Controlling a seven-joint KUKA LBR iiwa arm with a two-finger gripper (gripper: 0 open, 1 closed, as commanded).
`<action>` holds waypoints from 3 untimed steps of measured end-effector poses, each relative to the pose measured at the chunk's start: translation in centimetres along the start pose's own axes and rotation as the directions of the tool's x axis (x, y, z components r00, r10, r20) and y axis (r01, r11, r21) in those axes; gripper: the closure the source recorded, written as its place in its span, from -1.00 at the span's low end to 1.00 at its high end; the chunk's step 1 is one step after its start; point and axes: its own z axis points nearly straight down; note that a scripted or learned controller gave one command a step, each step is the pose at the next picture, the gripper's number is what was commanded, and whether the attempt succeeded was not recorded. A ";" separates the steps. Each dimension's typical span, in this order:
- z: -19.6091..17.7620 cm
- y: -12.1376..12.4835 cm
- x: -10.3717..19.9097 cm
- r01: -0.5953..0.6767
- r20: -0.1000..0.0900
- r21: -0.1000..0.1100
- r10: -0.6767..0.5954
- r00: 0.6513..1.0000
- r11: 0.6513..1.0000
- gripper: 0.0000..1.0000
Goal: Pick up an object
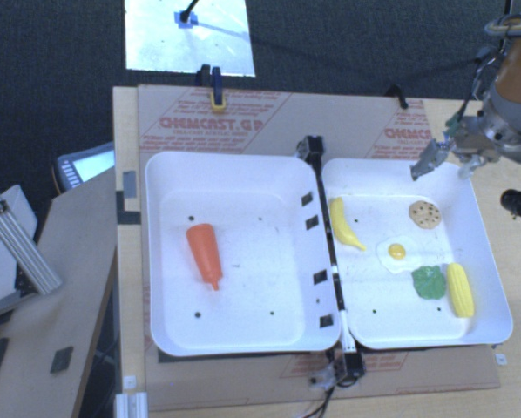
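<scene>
Orange carrot (205, 253) lying in left bin (169, 177), toward its left side. In right bin (483, 225): banana (344, 225) by left wall, fried egg (398, 254) mid-bin, cookie (424, 213), green lettuce (429, 282), corn cob (459, 289) near right wall. Gripper (445, 158) above far right corner, jaws apart, clamped on nothing.

Orange carrot (205, 252), yellow banana (343, 225), speckled cookie (424, 213)

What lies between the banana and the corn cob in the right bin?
In the camera view, the fried egg lies between banana and corn cob, with the green piece beside the corn.
</scene>
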 end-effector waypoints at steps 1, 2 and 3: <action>-1.1 0.1 0.0 0.003 0.000 -0.004 -0.003 1.000 1.000 1.00; -1.1 0.1 0.0 0.004 0.001 -0.003 -0.004 1.000 1.000 -1.00; -2.3 0.2 0.0 0.008 0.001 -0.008 -0.008 1.000 1.000 1.00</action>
